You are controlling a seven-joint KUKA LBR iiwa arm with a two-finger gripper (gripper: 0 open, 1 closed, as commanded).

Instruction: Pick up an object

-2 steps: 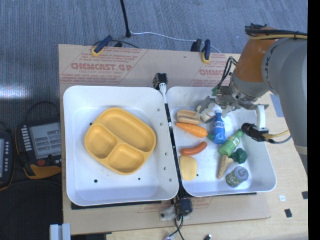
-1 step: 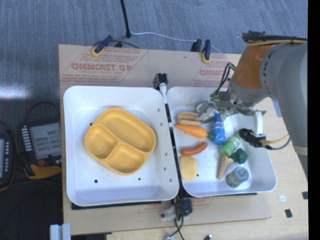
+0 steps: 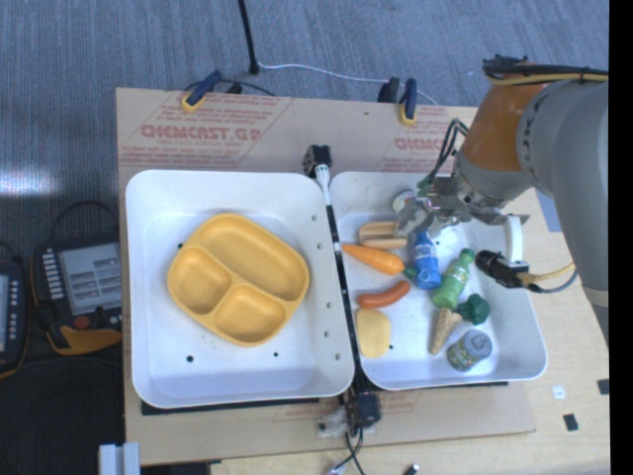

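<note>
1. Blue bottle (image 3: pixel 425 262) lies in the right bin (image 3: pixel 524 364), between carrot (image 3: pixel 373 257) and green bottle (image 3: pixel 452 281).
2. Likely light, stiff, slick plastic; grip across its middle.
3. Gripper (image 3: pixel 427 214) hovers just beyond it; finger state cannot be told.

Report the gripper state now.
Gripper: over the right bin, just above the blue bottle; open or closed cannot be told.

Grey carpet floor (image 3: pixel 119 28) surrounds the brown bench board (image 3: pixel 297 127).

Robotics lab: clamped bench board (image 3: pixel 326 127), carpet floor (image 3: pixel 99 28), cabled controller (image 3: pixel 84 275).
</note>
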